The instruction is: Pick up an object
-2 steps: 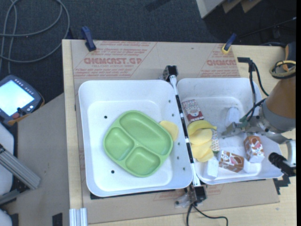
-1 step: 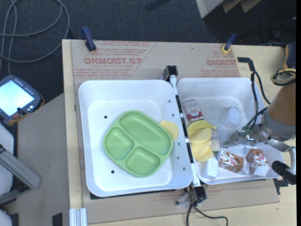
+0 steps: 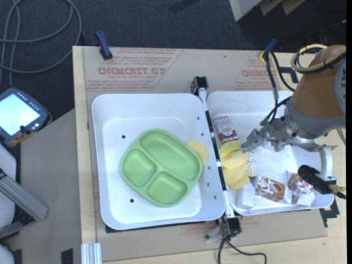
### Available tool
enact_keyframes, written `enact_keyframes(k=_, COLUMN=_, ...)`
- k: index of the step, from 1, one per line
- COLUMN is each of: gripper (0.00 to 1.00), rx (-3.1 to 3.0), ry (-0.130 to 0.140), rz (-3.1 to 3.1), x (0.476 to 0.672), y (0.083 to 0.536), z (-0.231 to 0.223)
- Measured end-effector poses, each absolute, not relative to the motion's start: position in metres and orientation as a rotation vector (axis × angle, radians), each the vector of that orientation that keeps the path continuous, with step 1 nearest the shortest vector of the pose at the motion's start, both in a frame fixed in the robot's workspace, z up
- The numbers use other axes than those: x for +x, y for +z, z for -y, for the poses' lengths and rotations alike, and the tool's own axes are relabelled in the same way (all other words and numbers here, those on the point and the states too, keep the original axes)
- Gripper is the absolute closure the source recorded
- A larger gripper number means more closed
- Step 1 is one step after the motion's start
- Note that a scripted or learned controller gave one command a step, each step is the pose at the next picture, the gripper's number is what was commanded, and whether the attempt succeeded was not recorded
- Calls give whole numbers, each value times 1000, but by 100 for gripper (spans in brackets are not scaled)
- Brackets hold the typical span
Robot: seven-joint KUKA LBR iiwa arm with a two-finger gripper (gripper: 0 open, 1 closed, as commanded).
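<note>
The right bin point(image 3: 258, 100) holds several small things. A red and white packet point(image 3: 224, 128) lies near its left wall, with pale yellow pieces point(image 3: 235, 161) just below it. A thin patterned strip point(image 3: 252, 166) lies beside those pieces. Two brown and white packets point(image 3: 270, 187) point(image 3: 301, 190) rest near the front wall. My gripper point(image 3: 253, 141) hangs low over the bin's left half, just right of the uppermost yellow piece point(image 3: 231, 148) and above the strip. I see nothing held in it.
The left bin point(image 3: 110, 114) holds a green divided plate point(image 3: 160, 166) with a yellow piece point(image 3: 198, 150) at its right edge. The grey and orange arm point(image 3: 316, 100) covers the right bin's far right side. A blue clamp point(image 3: 103, 44) sits at the bench's back left.
</note>
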State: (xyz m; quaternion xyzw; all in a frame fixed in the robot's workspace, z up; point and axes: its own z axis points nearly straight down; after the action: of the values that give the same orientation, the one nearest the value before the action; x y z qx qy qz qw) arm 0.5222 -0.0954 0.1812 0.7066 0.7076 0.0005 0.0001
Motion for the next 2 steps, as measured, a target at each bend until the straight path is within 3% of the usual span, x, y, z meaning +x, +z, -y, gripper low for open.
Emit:
enact_keyframes(k=1, gripper=0, rx=2214, ry=15, rz=-2215, x=503, y=89, z=128)
enact_keyframes(k=2, gripper=0, rx=2214, ry=8, rz=-2212, x=514, y=88, z=109)
